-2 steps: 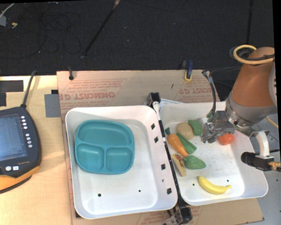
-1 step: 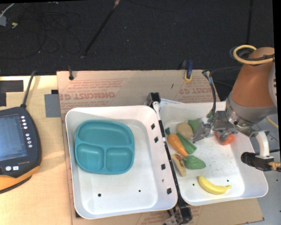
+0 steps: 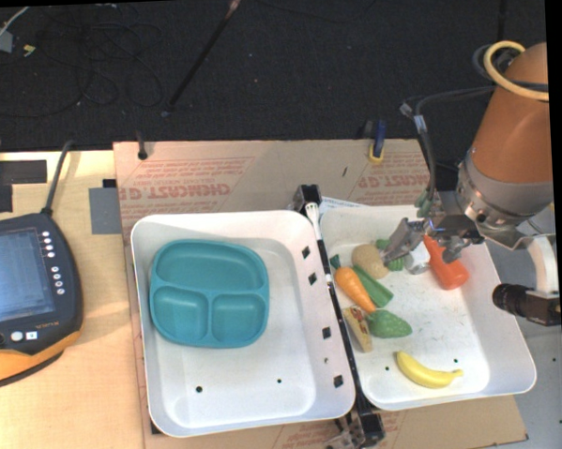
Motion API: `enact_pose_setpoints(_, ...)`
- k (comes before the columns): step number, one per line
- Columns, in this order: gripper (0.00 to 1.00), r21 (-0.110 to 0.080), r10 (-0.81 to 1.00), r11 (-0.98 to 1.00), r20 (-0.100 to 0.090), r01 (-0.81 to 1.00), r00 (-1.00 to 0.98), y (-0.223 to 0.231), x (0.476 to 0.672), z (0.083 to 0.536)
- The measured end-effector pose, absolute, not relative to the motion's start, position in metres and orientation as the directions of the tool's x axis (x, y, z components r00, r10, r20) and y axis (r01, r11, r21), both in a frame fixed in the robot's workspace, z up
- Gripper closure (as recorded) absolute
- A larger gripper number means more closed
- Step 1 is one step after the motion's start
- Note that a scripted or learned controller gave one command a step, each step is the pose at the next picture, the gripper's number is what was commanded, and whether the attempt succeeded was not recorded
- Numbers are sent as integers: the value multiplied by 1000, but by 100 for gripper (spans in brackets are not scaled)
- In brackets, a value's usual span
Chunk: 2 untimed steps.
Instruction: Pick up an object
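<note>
- Brown cardboard sheet (image 3: 213,180), printed with red lettering, covers the worktop (image 3: 34,171) under both bins; pale wood shows to the left of it.
- Behind the worktop the room is dark — black floor or backdrop with loose cables (image 3: 84,51) trailing across it.
- At the left edge sits a control pendant (image 3: 26,288) with a dark screen and an orange underside, its cable running up and away.
- Left bin (image 3: 233,390) holds a teal divided plate (image 3: 209,293), lying flat in its upper half; the rest of the white floor is bare.
- Right bin (image 3: 494,348) carries the toy food: a beige potato-like piece (image 3: 367,259), a carrot (image 3: 352,288) just beside a green vegetable (image 3: 377,291), another green piece (image 3: 390,326) below them, a tan wedge (image 3: 360,329) by the dividing wall, a banana (image 3: 425,371) near the front, and an orange-red pepper-like piece (image 3: 448,268) toward the right.
- The arm (image 3: 516,131) comes in from the right, its orange band high in view.
- The tool (image 3: 409,250) hangs low over the upper part of the right bin, between the potato piece and the orange-red piece; its fingers look spread apart, with nothing visibly clamped between them.
</note>
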<state>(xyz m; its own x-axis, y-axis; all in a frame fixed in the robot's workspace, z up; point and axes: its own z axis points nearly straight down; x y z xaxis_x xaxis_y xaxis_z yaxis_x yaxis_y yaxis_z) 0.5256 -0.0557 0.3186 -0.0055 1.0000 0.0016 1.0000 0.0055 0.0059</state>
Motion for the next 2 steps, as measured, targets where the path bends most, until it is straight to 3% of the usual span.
enact_pose_setpoints(1, 100, -6, 1000, 2, 0, 1000, -2, -58, 526, 321)
enact_pose_setpoints(2, 100, -14, 1000, -8, 0, 1000, 8, -133, 496, 228)
